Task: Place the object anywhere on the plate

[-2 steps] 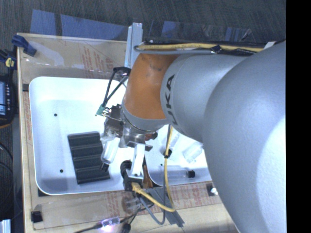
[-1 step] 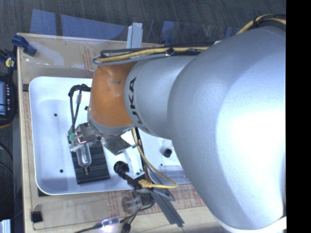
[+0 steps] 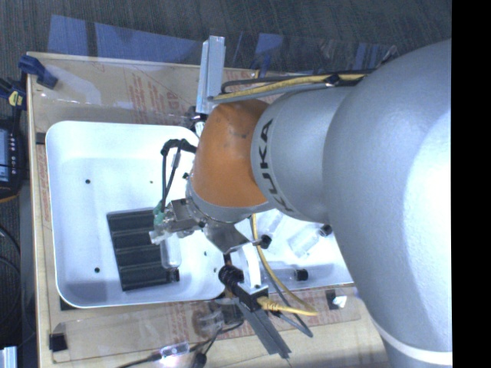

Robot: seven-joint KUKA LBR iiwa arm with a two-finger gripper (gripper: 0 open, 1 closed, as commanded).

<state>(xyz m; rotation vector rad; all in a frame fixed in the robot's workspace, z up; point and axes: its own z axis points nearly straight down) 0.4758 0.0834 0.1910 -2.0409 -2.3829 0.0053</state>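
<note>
A black ridged rectangular plate (image 3: pixel 138 250) lies in the lower part of the left white bin (image 3: pixel 84 152). My gripper (image 3: pixel 166 236) hangs over the plate's right edge, below the orange wrist band (image 3: pixel 226 159). A pale, translucent piece (image 3: pixel 172 254) shows just under the gripper against the plate's right side; I cannot tell whether it is the object or part of the gripper. The grey arm covers most of the right bin.
A sliver of the right bin (image 3: pixel 322 263) shows under the arm, with a clear plastic item (image 3: pixel 304 241) and a small dark piece (image 3: pixel 301 274) in it. Cables and a yellow wire (image 3: pixel 284 309) hang near the bench's front edge.
</note>
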